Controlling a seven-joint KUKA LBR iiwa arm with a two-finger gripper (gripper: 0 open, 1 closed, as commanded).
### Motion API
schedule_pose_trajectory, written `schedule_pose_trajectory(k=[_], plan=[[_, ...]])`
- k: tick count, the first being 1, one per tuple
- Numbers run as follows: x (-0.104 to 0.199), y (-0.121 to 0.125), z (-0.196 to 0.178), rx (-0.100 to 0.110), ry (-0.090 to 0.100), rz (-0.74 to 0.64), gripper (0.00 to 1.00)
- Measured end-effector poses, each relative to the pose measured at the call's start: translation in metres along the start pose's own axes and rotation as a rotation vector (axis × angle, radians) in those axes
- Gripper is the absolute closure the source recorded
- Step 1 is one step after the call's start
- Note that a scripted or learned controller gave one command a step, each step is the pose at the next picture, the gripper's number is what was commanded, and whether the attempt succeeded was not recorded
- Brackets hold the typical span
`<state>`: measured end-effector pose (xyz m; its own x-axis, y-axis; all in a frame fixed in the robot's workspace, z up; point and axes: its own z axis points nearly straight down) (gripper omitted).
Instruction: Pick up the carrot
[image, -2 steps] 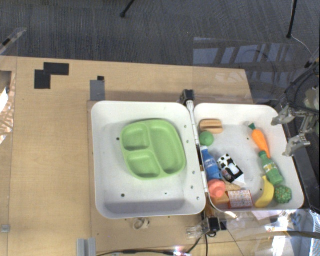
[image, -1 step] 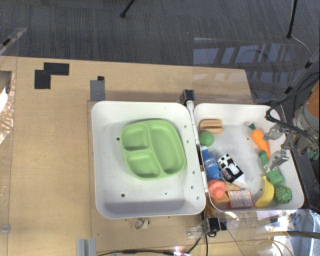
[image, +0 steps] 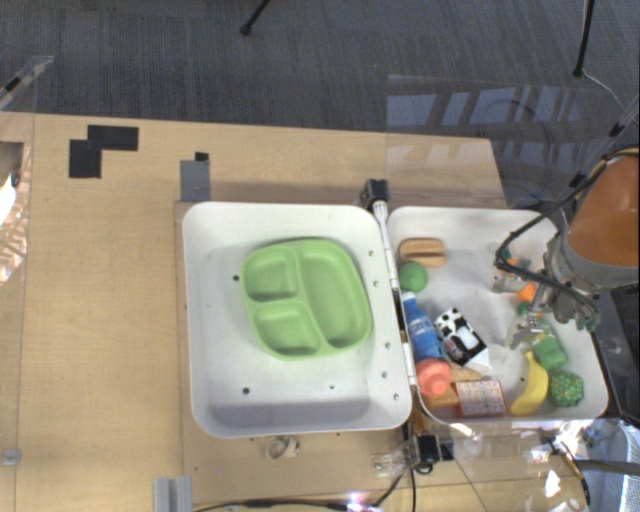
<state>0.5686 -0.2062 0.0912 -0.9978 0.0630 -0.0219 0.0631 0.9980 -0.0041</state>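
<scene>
Carrot (image: 526, 293) seems just left of gripper (image: 540, 318), touching or nearly; whether it is gripped, cannot tell

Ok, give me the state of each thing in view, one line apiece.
green divided plate: upright in the left bin, compartments bare.
carrot: in the right bin, under the arm, mostly hidden.
tool: low in the right bin beside the carrot; grip unclear.
banana: lying by the near wall.
blue bottle: lying on its side.
green ball: resting loose.
</scene>
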Motion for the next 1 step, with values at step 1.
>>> schedule_pose_trajectory(k=[1], plan=[[-0.0948, 0.0064, 0.0035, -0.003, 0.01, -0.143, 0.0]])
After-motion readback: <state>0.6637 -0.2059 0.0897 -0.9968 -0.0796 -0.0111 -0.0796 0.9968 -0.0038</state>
